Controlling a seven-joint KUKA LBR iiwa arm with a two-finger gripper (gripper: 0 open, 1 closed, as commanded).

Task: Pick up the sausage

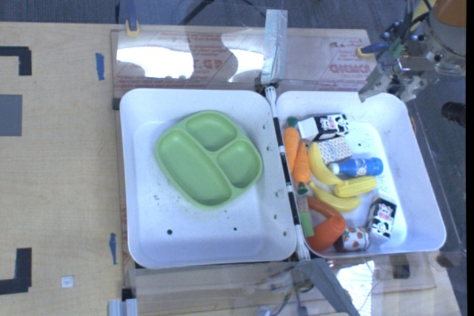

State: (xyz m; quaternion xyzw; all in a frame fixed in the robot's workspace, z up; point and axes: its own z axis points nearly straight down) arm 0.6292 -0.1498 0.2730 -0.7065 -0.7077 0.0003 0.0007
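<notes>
Lower middle of the frame, right bin [426, 229]:
- Find the sausage [323, 209], a short reddish piece lying at a slant close to the divider between the two bins.
- Note the crowding: a carrot [327, 233] touching it from below, a banana [344, 189] just above, and a small milk carton [382, 217] nearby to the right.

Handling, as a judgement:
- Treat as a light toy with a smooth, rounded skin, likely to roll or slip under a shallow pinch.
- Grasp across the short width at mid-length, jaws square to the long axis.
- Approach from straight above, avoiding the carrot and banana.

Middle of the frame:
- Blue bottle [360, 166] resting on the bananas.
- Two more carrots [296, 152] along the divider.
- Green plate [209, 158] in the left bin [141, 226], well apart from the target.

Upper right of the frame:
- Gripper [400, 81] hanging over the far right corner of the right bin, well apart from the sausage and carrying nothing visible.
- Opening state: cannot tell from this view.
</notes>
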